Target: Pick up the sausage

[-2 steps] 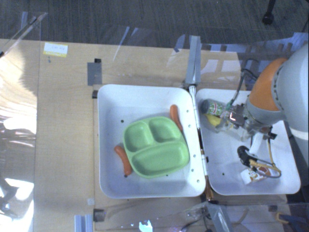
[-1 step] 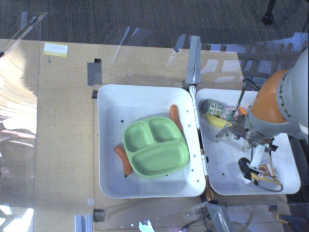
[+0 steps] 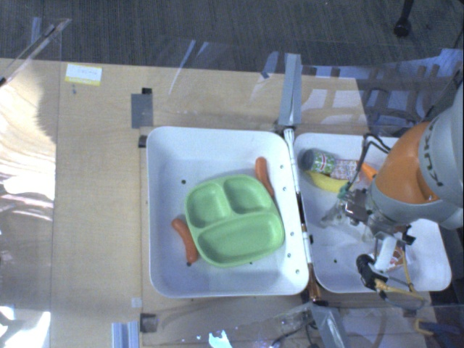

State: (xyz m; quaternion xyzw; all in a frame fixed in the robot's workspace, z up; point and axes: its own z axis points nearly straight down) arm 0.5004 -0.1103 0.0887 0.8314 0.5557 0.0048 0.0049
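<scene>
Camera view: nothing grasped yet. One sausage [image 3: 262, 174] is seen against the green divided plate [image 3: 235, 222] in the left bin [image 3: 217, 133], a second sausage [image 3: 185, 240] opposite. The gripper [image 3: 346, 210] is positioned over the right bin [image 3: 435, 265] by the banana [image 3: 326, 183]; its state cannot be told.

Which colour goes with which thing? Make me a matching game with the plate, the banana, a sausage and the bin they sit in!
Things:
1. divided plate
2. banana
3. sausage by the plate's upper-right edge
4. left bin

Colours:
A. white
B. orange-red
C. green
D. yellow

Right pairs: 1-C, 2-D, 3-B, 4-A.
</scene>
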